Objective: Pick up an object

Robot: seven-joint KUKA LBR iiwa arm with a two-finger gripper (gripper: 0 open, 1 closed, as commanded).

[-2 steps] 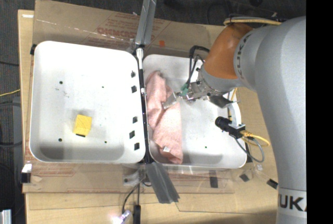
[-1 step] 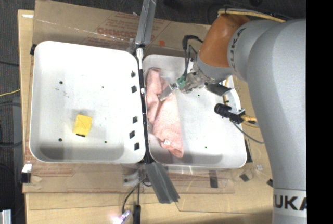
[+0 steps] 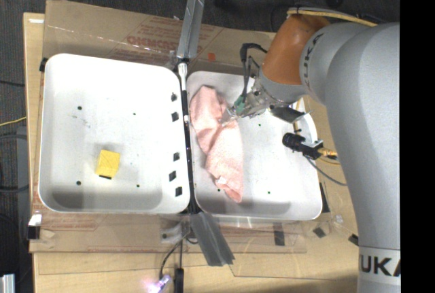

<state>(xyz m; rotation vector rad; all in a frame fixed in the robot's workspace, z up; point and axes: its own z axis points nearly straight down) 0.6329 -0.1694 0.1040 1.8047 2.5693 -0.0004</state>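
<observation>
Sitting well apart from the arm, a small yellow sponge-like block (image 3: 108, 163) is resting on the floor of the left bin (image 3: 61, 74), toward that bin's near-left corner, with nothing else beside it. Moving rightward past the divider where the two bins are meeting, a pink cloth (image 3: 219, 139) is lying in the right bin (image 3: 285, 200), crumpled along that bin's left wall. Its long axis is running from the far-left corner of the bin down toward the near edge, leaning slightly to the right as it goes, and its far end is bunching up close to the bin's far-left corner.

Further right, the gripper (image 3: 242, 108) is hanging over the far half of the right bin, with its tip at the right-hand edge of the cloth's upper part, appearing to touch or just graze a fold there. The view is not showing how the tip is set, nor whether any fabric is caught in it, so a grasp cannot be claimed.

Judging from this layout, the cloth is the nearer candidate by far: it is lying immediately to the left of and below the gripper's tip, while the yellow block is waiting across the divider in the other bin. Any coming grasp is likely depending on closing across the cloth's narrow width, not along its length.
</observation>
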